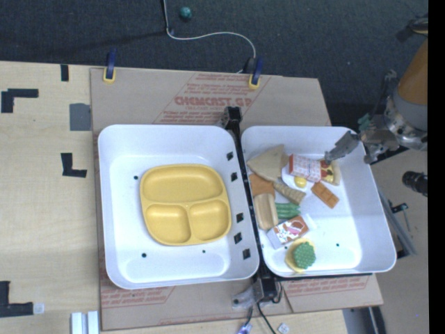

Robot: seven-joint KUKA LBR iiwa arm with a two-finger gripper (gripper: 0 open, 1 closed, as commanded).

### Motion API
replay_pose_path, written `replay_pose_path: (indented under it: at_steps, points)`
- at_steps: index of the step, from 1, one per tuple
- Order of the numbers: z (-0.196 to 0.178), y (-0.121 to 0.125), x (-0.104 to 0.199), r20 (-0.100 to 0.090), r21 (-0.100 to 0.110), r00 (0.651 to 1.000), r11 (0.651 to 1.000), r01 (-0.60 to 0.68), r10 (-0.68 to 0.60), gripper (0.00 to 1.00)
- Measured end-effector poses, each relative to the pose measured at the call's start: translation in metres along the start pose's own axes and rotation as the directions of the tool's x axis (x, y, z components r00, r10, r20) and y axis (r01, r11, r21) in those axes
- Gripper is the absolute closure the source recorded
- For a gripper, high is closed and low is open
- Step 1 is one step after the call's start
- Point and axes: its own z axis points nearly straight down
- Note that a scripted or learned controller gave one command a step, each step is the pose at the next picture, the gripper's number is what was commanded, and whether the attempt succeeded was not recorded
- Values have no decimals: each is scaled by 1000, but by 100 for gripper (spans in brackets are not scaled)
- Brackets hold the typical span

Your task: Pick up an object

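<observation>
Dark blue carpet fills the background behind a pale wooden bench, where a cardboard sheet [208, 99] carries two shallow white bins side by side. One yellow divided tray [186, 204] with three compartments lies in the left bin [118, 152]. Toy food is piled in the right bin [361, 249], mostly against its left half. Roughly eight or nine pieces can be counted, though overlaps make the tally uncertain: one tan wedge [268, 162], one red-and-white packet [304, 166], one orange block [325, 195], one wooden stick-like piece [265, 210], one green pod [286, 209], one small printed card [289, 229] and one green bumpy round piece [304, 256]. One arm enters from the right, and its gripper [342, 147] hangs over the bin's upper right area; whether it is spread or closed cannot be told. The red-and-white packet is the nearest item, just left of and slightly below the gripper, with its long axis running left to right.
</observation>
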Motion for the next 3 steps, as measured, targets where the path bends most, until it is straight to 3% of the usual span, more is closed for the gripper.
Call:
replay_pose_path:
  at_steps: [1, 2, 3]
  points:
    - [104, 15, 79, -4, 6, 1000, 1000, 6, -6, 0]
    - [144, 21, 58, -1, -1, 1000, 1000, 0, 0, 0]
    - [145, 62, 72, -2, 7, 1000, 1000, -1, 1, 0]
